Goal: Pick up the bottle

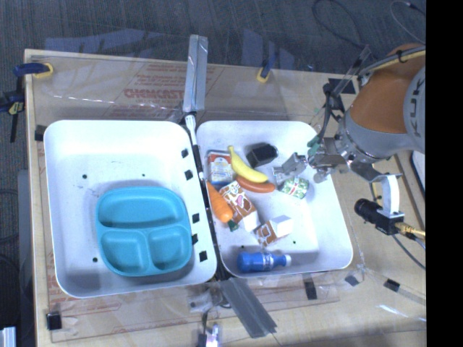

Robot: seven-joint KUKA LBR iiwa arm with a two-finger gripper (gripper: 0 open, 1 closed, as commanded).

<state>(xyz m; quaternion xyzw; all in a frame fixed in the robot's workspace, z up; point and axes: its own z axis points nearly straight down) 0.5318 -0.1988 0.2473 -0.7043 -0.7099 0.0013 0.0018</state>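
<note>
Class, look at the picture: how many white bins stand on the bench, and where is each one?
2. The left bin holds a blue divided tray. The right bin holds the bottle, near its front edge, among other small items.

We've got the arm (383, 107) coming in from the right, gripper (293, 166) low over the right bin's right edge.

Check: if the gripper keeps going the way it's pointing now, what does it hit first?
The gripper points left into the right bin. First in that line looks like the hot dog and banana, not the blue bottle at the near wall. Height is unclear.
</note>
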